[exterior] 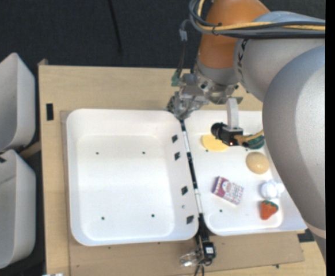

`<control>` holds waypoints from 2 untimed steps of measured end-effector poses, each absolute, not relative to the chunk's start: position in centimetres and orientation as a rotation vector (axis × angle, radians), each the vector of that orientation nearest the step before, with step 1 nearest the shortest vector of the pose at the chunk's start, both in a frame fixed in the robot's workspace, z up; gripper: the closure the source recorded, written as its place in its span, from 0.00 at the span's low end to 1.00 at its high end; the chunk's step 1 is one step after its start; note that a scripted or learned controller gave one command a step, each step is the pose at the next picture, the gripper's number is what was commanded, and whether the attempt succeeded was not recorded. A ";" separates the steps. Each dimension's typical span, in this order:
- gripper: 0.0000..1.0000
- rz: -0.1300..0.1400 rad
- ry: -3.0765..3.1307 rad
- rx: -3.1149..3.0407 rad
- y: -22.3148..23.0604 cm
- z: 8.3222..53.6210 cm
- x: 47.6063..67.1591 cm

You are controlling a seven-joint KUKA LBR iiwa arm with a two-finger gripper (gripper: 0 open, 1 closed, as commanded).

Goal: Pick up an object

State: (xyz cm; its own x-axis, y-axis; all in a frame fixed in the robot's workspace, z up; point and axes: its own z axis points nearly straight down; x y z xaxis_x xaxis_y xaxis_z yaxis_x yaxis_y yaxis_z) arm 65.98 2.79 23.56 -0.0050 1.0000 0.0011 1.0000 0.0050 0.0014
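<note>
A: Strawberry (269, 210) sits in the near corner of the right bin (242, 230), just beside a white ball (267, 189). Small box (228, 190) lies flat, apart from both.

B: Gripper (183, 103) position?

A: Over the far end of the wall between the two bins. Spread or closed: cannot tell at this angle.

B: Best target?

A: Box, I judge: clear room all round. Come toward the near side, descend straight, close across its narrow sides. Ball and egg-shaped lump (258, 163) would likely roll; yellow disc (213, 144) lies too flat.
</note>
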 end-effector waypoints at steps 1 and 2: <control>1.00 0.003 2.228 2.216 6.5 26.2 62.6; 1.00 -0.005 2.207 2.232 -4.6 26.9 57.6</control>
State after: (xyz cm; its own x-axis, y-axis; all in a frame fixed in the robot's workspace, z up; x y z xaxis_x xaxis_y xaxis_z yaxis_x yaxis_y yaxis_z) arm 57.63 -4.62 26.87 0.0110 0.9999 -0.0044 0.9999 -0.0110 -0.0005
